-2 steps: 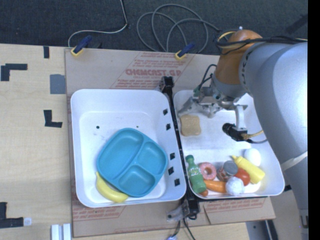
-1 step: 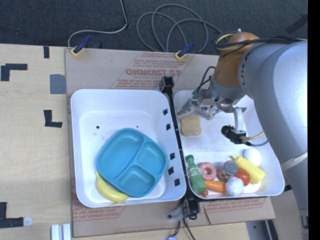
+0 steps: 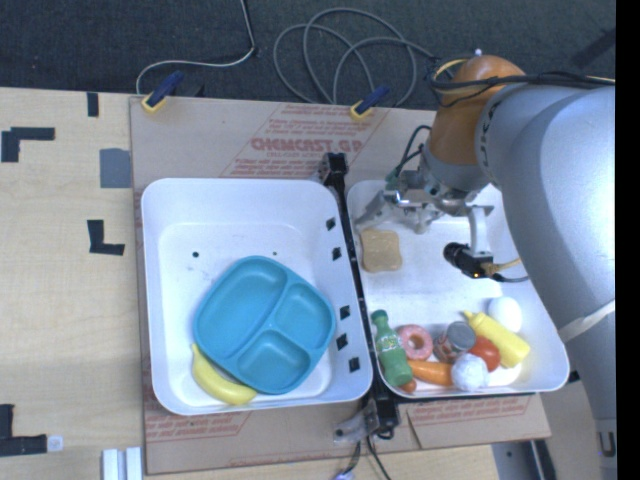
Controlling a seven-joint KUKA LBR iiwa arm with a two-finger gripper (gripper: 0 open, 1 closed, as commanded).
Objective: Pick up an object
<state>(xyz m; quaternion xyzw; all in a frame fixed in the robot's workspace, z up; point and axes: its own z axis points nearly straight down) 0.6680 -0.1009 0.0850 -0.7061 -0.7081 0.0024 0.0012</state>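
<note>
My gripper (image 3: 395, 216) hangs over the back of the right bin (image 3: 540, 313), fingers apart with nothing between them. Just in front of it a tan slice of toast (image 3: 381, 250) lies flat on the bin floor, close to the left wall. Along the bin's front edge sit a green bottle (image 3: 390, 348), a pink donut (image 3: 415, 342), an orange carrot (image 3: 430, 372), a red tomato (image 3: 484, 353), a white ball (image 3: 467, 372), a yellow mustard bottle (image 3: 497, 335), a white egg (image 3: 506, 313) and a small grey can (image 3: 459, 337).
The left bin (image 3: 175, 218) holds a blue divided plate (image 3: 265, 323) with a yellow banana (image 3: 220, 381) partly under its front edge. A black divider (image 3: 347, 268) runs between the bins. The grey arm (image 3: 550, 168) covers the right bin's far right side.
</note>
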